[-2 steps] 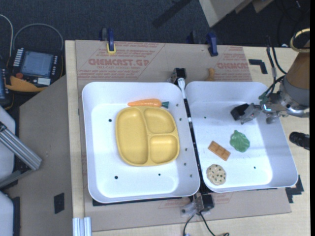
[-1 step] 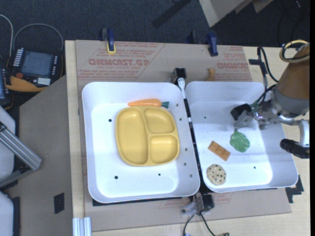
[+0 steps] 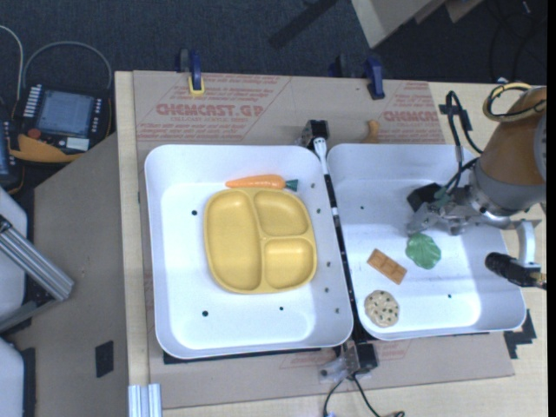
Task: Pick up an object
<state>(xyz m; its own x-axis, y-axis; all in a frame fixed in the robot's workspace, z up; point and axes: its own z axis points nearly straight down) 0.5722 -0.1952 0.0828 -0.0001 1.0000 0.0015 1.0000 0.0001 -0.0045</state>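
The gripper [image 3: 427, 220] is hanging over the right bin [image 3: 452, 315], just above a green leafy object [image 3: 424, 251]. How its jaws are standing cannot be told.

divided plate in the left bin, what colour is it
Yellow. The divided plate shows best in the camera view, lying in the left bin.

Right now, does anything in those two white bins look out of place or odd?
One small oddity: the orange toy carrot lies loose on the left bin's floor, just above the yellow three-compartment plate rather than in it. Nothing looks spilled or broken.
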